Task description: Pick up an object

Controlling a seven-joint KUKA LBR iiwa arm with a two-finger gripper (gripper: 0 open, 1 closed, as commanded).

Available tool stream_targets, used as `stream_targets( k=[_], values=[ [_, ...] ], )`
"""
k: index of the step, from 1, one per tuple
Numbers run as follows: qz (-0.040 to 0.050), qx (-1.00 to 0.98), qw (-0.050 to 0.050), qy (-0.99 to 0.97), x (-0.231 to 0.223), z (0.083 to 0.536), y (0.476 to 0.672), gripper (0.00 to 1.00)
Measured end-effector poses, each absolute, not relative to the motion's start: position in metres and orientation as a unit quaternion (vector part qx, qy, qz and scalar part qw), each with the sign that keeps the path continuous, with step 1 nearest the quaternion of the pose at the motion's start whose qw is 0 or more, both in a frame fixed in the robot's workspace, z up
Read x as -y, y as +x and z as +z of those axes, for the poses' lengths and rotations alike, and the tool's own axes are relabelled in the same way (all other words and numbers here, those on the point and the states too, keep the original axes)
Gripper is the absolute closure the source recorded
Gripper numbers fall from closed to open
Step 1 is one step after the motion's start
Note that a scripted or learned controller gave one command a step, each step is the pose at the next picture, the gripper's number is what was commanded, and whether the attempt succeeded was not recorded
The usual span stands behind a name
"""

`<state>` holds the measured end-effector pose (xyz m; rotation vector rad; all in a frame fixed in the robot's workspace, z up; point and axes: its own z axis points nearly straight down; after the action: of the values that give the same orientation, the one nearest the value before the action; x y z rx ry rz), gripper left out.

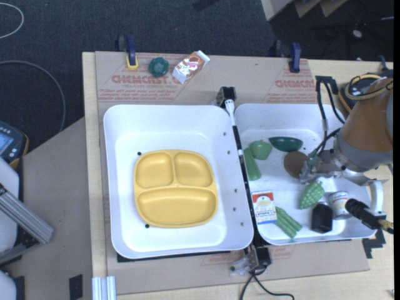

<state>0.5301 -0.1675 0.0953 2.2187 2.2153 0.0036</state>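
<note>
Presently the gripper (310, 172) sits low in the right white plastic bin (300, 112), beside a round brown object (294, 164) and a light-green ridged toy (310, 194) toward the tabletop's right edge. Approach stage, seemingly; grasp unconfirmed. Next move requires centring over one object and descending.

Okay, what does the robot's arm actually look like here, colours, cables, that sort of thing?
The arm is a thick rounded body with a broad orange band above a grey wrist. Black cables loop beside it. The gripper is a small metallic grey assembly at the wrist's end; finer detail is too small to tell.
</note>
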Motion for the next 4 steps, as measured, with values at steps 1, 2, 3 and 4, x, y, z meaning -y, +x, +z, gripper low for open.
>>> stream_targets(
  k=[1,2,3,4],
  values=[
    [0.0028,-0.709,0.003,0.705,0.117,0.218,0.508,1.00],
    [0.0029,-0.710,0.002,0.704,0.040,0.271,0.493,1.00],
    [-0.0021,-0.709,-0.004,0.706,0.002,0.214,0.492,1.00],
    [0.0092,-0.711,0.005,0.703,-0.065,0.389,0.481,1.00]
  ],
)
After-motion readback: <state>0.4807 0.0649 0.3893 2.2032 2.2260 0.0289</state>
